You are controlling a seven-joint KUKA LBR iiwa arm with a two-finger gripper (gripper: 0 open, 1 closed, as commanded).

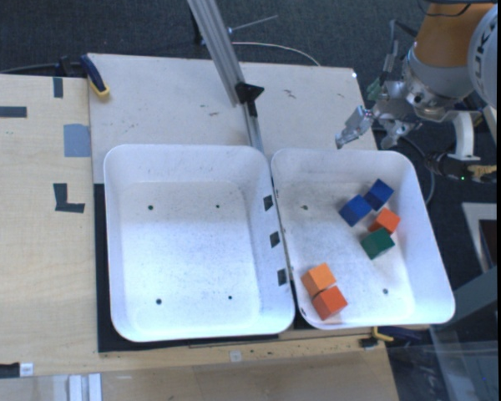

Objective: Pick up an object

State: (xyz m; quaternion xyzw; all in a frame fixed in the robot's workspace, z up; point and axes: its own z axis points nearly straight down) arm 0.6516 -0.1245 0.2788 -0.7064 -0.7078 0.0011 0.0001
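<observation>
The right bin [417,307] holds several small blocks. Two blue blocks [356,210] [379,194] lie near its middle right, with a small orange block [386,220] and a green block [377,243] touching just below them. Two more orange blocks [320,277] [329,301] sit together near the bin's front left corner. My gripper [367,136] hangs above the bin's far rim, well away from the blocks, open with nothing between its fingers.
The left bin [117,224] stands beside the right one, sharing a middle wall. A slanted metal rail [221,48] runs from the top down to the bins' far junction. A yellow-handled clamp [96,78] lies at the board's far left corner.
</observation>
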